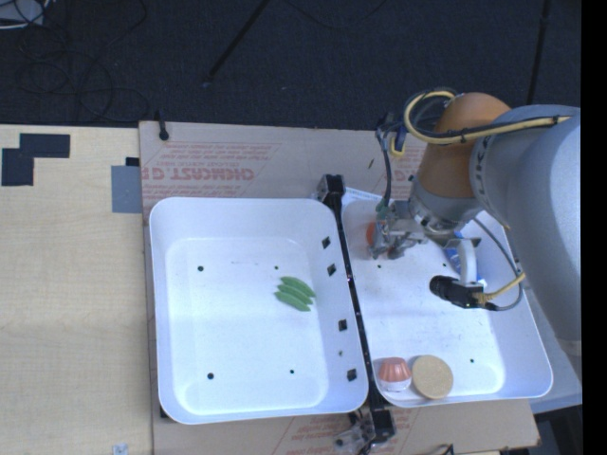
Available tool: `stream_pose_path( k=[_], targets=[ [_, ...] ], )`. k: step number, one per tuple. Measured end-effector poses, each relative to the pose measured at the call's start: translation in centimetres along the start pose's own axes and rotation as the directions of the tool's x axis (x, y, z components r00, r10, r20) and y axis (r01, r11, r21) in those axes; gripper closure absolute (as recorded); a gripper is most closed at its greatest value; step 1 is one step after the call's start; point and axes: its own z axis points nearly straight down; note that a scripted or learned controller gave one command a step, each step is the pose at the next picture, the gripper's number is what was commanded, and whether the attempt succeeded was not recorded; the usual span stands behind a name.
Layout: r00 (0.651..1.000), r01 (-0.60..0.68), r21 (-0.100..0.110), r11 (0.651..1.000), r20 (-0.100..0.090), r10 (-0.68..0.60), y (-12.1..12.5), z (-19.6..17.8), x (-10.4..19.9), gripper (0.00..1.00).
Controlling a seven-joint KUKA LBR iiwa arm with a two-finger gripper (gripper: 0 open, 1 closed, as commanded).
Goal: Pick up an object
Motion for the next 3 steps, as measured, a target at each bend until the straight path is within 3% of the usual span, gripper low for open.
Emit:
stream_pose_path(
  k=[1,2,3],
  targets=[
    [1.000,0.006,-0.014,1.000,0.000,-0.006,0.2,-13.2,5.0,1.00],
    [1.000,0.003,0.004,1.000,0.000,-0.003,-3.1,-8.7,8.1,1.00],
    [1.000,-0.002,0.002,1.000,0.001,0.002,-6.7,-8.9,4.7,1.00]
  ],
)
